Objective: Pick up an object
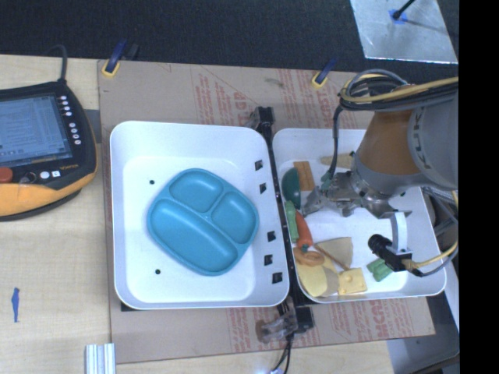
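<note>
The gripper [318, 197] is low in the right bin [417, 287], its dark metal fingers pointing toward the bin's left wall; whether they are spread or pressed together cannot be told, since the wrist and grey arm [405, 146] cover much of them. Just beside the tips lie a dark green piece [290, 182] and a tan block [305, 175], no clear gap visible. Slightly nearer the camera from the gripper sits a carrot-like orange and green piece [299, 228], then a tan wedge [337, 248], yellow pieces [314, 279] and a small green block [378, 269]. Cables partly hide the bin's right side. Farther left, the other bin [129, 209] holds a blue divided plate [203, 220]. A pendant with a screen [39, 150] is cut off at the left edge.
</note>
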Robot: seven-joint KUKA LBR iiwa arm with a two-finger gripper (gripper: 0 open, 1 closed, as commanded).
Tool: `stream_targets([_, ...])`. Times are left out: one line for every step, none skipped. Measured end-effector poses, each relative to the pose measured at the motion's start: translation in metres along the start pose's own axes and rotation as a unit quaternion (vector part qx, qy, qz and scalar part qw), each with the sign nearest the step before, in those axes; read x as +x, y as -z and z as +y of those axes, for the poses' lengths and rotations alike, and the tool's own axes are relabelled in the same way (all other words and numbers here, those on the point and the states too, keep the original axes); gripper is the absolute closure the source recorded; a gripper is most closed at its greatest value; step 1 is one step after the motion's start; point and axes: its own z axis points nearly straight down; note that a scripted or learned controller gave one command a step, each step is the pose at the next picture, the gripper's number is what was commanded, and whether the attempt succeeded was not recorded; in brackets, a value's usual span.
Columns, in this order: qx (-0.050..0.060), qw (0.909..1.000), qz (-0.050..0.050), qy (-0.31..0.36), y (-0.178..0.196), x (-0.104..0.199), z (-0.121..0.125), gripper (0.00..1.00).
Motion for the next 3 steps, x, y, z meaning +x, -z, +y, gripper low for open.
stream_targets([-0.008, 1.0000, -0.001, 0.002, 0.004, 0.006, 0.061, 0.00])
stream_targets([-0.006, 1.0000, -0.002, 0.002, 0.004, 0.006, 0.093, 0.00])
stream_targets([-0.004, 1.0000, -0.001, 0.003, 0.015, 0.006, 0.092, 1.00])
